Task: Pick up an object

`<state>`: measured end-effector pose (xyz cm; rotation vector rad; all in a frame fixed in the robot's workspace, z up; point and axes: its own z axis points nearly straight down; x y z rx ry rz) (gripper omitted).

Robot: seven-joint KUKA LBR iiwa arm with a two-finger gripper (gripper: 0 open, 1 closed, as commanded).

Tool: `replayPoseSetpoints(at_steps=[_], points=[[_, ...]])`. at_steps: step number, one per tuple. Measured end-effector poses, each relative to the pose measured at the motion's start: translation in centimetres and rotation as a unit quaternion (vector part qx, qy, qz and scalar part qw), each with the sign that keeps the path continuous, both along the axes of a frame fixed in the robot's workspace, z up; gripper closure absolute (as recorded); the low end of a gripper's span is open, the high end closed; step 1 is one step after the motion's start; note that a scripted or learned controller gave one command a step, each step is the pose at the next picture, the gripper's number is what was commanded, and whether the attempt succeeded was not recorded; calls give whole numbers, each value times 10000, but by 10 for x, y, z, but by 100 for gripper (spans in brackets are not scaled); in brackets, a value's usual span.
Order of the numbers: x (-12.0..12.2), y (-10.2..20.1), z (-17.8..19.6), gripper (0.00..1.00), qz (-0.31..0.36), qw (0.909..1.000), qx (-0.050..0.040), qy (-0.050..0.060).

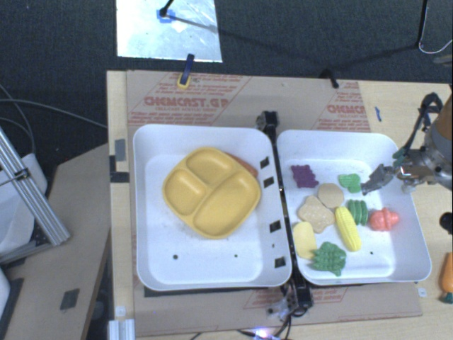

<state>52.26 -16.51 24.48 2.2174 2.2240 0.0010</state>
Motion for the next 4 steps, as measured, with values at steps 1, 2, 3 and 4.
replayPoseSetpoints(at_steps=[1,2,3,4], points=[[-13,-22,-120,0,24,10000,-5,-65],[3,-23,-139,0,-6,10000,6,12],[23,-42,-105,0,1,10000,-14,-23],[-39,-23,-161,0,-17,10000,17,31]])
